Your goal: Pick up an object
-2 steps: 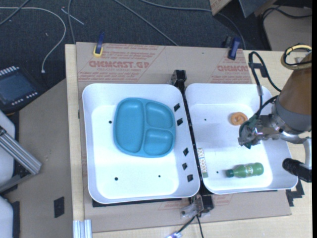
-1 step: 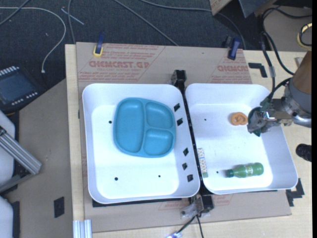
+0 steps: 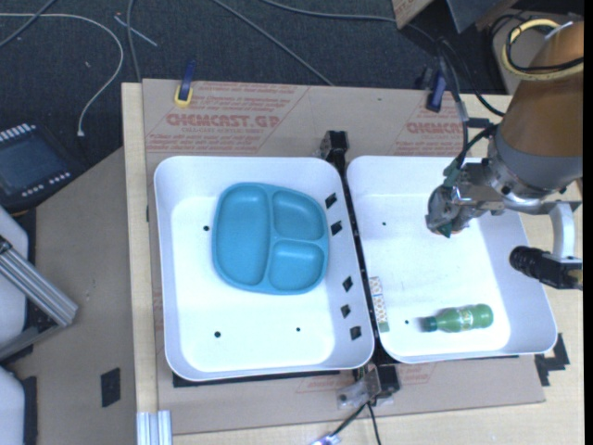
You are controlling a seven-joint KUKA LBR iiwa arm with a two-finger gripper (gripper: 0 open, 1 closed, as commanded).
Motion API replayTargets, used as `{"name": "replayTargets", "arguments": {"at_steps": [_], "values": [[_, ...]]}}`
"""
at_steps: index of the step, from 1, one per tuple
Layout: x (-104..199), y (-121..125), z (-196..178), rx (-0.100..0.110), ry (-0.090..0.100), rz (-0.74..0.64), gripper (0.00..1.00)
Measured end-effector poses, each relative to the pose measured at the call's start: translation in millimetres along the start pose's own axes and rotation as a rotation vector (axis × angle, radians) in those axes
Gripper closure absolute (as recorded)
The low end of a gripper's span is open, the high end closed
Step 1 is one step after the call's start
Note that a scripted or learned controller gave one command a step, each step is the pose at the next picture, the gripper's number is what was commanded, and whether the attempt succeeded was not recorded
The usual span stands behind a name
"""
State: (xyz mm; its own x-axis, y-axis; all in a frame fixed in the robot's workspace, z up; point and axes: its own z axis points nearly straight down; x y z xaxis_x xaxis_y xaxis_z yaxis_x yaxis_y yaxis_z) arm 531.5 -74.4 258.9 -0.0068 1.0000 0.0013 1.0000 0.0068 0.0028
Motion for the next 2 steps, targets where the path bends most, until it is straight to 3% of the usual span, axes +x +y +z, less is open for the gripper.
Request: {"name": "replayTargets", "arguments": {"at_steps": [2], "values": [[99.9,44.7,34.6,0.002,0.000,0.001,1.00]]}}
